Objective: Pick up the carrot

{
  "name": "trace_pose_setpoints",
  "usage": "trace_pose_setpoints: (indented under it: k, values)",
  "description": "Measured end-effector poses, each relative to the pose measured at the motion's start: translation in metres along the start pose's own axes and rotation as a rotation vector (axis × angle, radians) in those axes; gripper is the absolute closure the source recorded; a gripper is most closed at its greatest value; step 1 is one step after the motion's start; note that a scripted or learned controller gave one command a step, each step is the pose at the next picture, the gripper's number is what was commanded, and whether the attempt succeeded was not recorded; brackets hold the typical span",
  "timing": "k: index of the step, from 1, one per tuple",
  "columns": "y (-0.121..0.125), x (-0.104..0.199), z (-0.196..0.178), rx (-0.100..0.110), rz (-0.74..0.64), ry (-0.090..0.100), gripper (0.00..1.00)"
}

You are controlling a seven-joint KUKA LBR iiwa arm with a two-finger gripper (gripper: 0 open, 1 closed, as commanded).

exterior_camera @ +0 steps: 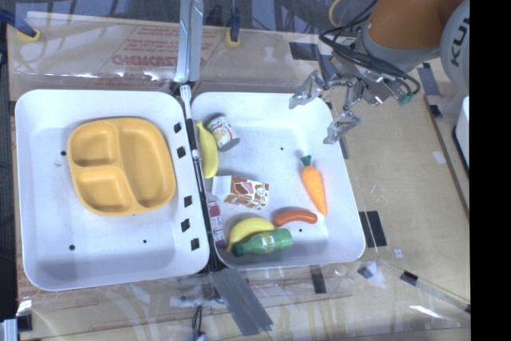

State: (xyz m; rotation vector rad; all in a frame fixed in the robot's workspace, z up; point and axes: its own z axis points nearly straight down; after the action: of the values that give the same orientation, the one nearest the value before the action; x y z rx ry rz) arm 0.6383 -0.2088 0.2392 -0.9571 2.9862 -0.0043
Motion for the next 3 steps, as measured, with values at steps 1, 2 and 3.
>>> trace_pose_setpoints:
  k: [1, 2, 3]
  values:
    - [0.003, 0.006, 0.060, -0.005, -0.022, 0.004, 0.00]
    - [-0.012, -0.017, -0.090, 0.001, -0.275, -0.001, 0.00]
    - [0.028, 0.039, -0.001, -0.006, -0.343, 0.004, 0.00]
